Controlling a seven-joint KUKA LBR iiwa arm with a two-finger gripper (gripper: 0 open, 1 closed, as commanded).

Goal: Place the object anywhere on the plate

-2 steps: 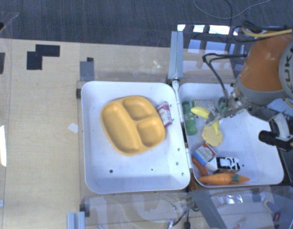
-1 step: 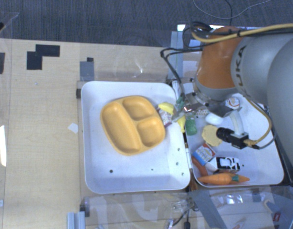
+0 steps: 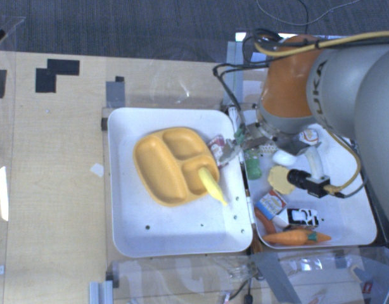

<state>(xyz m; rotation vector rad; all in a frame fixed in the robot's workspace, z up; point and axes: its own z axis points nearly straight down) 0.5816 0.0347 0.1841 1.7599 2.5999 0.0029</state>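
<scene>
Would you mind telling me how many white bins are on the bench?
2: the left bin holds the yellow plate; the right bin, partly hidden by the arm, holds the carrot.

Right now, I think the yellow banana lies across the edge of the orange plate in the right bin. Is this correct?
Not quite. The banana does lie across the edge of the orange plate, but they are in the left bin, not the right one, as the camera view shows.

The grey arm [image 3: 359, 100] reaches in from the bench's right edge, its orange band [image 3: 289, 81] above the wrist, and the gripper [image 3: 231, 149] hangs low near the bench's middle.
</scene>
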